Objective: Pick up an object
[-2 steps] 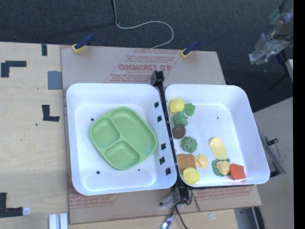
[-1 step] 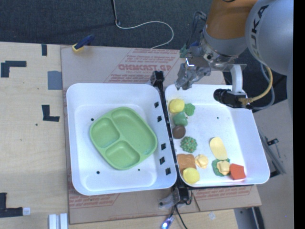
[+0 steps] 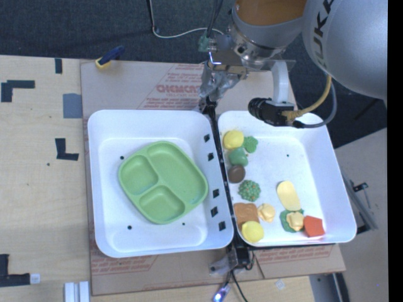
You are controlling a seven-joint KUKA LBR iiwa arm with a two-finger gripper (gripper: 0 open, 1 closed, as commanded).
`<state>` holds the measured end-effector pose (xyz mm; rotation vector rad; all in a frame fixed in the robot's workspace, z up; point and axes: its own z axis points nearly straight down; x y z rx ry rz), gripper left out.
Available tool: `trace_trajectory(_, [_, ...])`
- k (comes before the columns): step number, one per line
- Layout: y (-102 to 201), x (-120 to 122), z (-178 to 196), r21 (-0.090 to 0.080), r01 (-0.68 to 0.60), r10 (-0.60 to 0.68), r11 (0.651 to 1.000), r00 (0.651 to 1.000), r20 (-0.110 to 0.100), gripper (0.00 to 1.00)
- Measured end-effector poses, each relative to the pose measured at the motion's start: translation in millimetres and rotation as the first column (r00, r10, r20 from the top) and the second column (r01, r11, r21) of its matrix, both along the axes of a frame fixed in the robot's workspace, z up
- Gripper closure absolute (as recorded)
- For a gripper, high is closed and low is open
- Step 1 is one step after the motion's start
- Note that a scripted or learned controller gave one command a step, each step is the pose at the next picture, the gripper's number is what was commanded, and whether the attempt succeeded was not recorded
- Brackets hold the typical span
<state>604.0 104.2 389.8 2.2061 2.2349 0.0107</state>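
Overhead, the claw (image 3: 208, 99) is hanging above the bins' shared back edge; I cannot tell its state. Toy foods, including a yellow lemon (image 3: 233, 138), are lying in the right bin (image 3: 327, 168).

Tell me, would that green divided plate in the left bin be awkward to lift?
Probably. The green plate lies flat on the left bin, so the end effector would likely need its raised rim. It looks stiff and light, and might slide if pushed.
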Motion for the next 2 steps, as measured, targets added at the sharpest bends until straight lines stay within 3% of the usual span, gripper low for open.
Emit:
trace_trajectory(1, [-88.8,2.3,-85.3,-0.008,0.020,-0.020,1.000,1.000,-0.014,1.00])
trace_trajectory(2, [-65.1,-20.8,-85.5,-0.004,0.010,-0.010,1.000,1.000,-0.010,1.00])
